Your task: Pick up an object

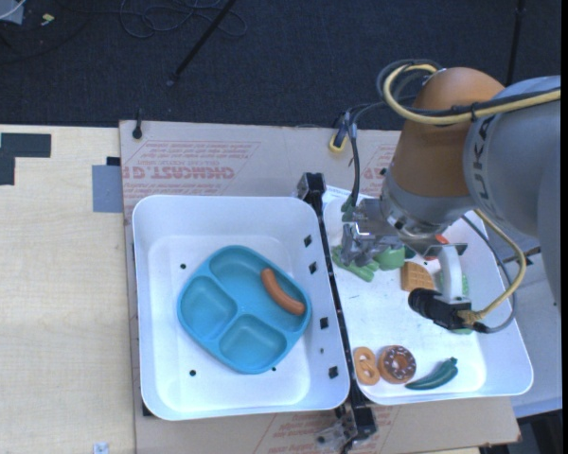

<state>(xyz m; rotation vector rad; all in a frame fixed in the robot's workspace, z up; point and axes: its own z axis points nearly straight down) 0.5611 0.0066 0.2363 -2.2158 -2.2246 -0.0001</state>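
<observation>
Beyond my bench I'm looking at dark carpet [265, 55] strewn with loose cables [161, 8] and a thin black stand leg [208, 26], while pale wooden boarding [47, 282] with grey and black patches [104, 185] stretches off beside the cardboard sheet [218, 159].

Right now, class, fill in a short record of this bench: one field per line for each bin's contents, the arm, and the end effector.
left bin: blue tray with a sausage in one compartment
right bin: green piece, cracker, pretzel, donut, green pepper
arm: reaches in from the right, over the right bin
end effector: low over the green piece near the right bin's left wall
grasp: cannot tell
</observation>
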